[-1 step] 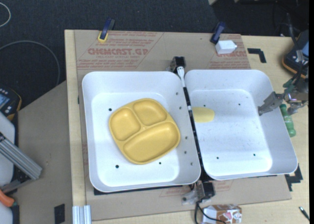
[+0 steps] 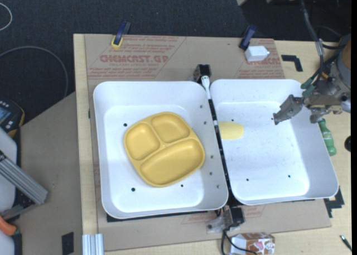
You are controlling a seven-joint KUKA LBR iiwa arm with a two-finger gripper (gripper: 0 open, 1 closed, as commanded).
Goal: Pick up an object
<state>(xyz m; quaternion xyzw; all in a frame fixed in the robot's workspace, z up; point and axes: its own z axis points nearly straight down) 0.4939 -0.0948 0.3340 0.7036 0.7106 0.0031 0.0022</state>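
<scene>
Two shallow white bins sit side by side on a brown cardboard-covered bench point(image 2: 167, 53), dark carpet all around it and cables trailing at the far left. The left bin point(image 2: 106, 136) carries a yellow divided plate point(image 2: 163, 148), three compartments, lying flat near its middle. The right bin point(image 2: 312, 176) has a small pale yellow object point(image 2: 231, 130) resting on its floor tight against the left wall, just beside the seam between the bins. Most of that right bin floor lies open, from the middle across to the near edge. The gripper point(image 2: 284, 111) hangs over the far right part of the right bin, well apart from the yellow object, with nothing between its fingers; the dark fingers blur together, so I cannot tell whether they stand apart or together. A green thing point(image 2: 327, 138) lies along the right rim, partly under the wrist and hard to identify. The arm is cut off at the right edge. Clamps and a small white block point(image 2: 256, 53) sit along the far edge of the bench.
</scene>
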